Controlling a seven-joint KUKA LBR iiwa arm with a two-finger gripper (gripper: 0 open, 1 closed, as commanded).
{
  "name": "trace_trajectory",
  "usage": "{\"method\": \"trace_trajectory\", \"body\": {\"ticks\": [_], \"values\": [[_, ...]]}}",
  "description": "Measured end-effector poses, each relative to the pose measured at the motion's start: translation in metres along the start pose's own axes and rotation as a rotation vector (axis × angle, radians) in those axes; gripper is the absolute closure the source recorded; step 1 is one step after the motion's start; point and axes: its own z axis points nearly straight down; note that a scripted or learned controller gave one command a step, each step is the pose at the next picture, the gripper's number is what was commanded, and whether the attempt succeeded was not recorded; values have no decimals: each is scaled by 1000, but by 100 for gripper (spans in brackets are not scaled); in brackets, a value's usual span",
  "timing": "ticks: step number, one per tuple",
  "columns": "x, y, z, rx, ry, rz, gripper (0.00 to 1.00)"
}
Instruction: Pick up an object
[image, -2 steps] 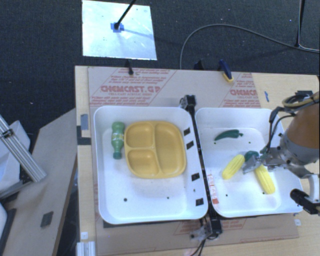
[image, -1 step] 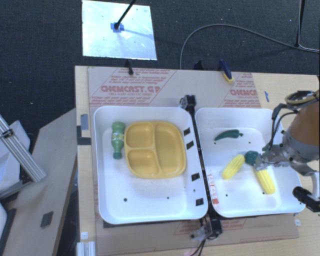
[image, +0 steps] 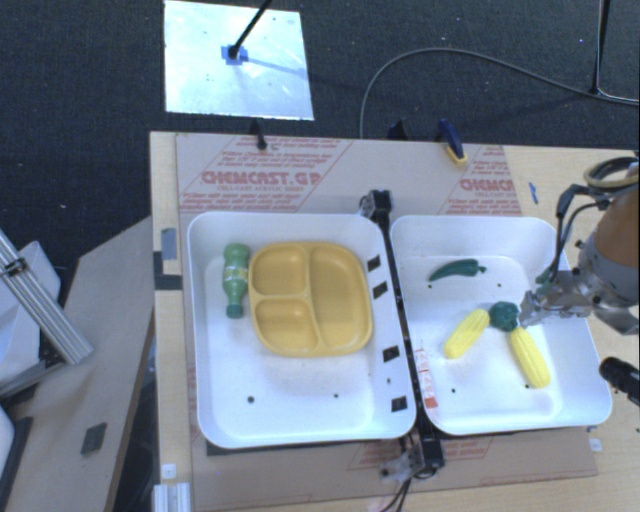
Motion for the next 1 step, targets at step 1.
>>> {"method": "trace_trajectory", "body": {"ticks": [1], "values": [[-10,-1,-54,1,0,0,100]]}}
